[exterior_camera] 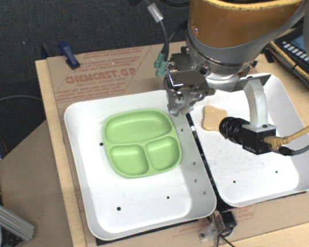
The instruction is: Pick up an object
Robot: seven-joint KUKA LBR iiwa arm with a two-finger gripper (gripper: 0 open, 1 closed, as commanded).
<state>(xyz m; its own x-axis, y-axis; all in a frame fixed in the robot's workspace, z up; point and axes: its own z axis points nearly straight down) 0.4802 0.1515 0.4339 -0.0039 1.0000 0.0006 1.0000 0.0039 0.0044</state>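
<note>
Just right of the end effector, a tan piece lies in the right bin; its finger state I cannot tell.

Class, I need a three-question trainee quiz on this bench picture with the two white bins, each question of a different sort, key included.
1. True or false: the green divided plate lies in the left bin.
2. Multiple choice: the tan object lies in (A) the left bin, (B) the right bin, (C) on the cardboard behind the bins.
3. Fill the gap: the green plate has ___ compartments.

Key: 1 true. 2 B; it sits near the bin's back left corner, beside the arm's wrist. 3 three: one long one at the back, two smaller in front.
</note>
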